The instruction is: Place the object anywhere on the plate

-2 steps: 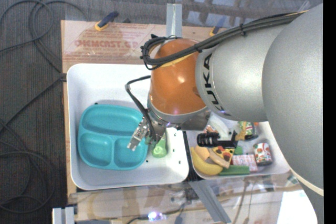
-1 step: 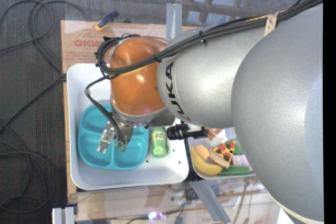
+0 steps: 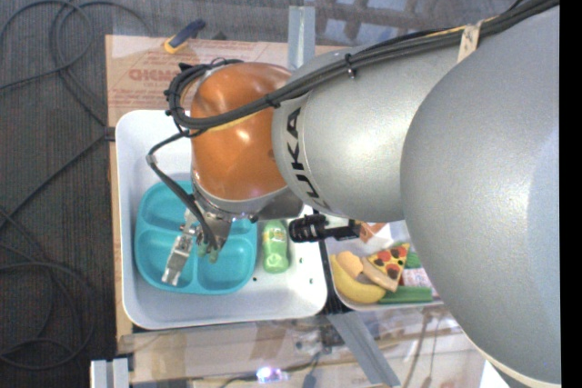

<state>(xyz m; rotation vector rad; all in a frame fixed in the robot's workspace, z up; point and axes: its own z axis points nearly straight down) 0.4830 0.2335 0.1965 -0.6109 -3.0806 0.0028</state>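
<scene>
Camera view, left to right: blue plate (image 3: 156,227) in the left bin, tool (image 3: 193,250) hovering over it with fingers apart and nothing between them. Green object (image 3: 275,249) sits just right of the plate (still in the bin). Risk: closing here grabs air, since it's off-target.
</scene>
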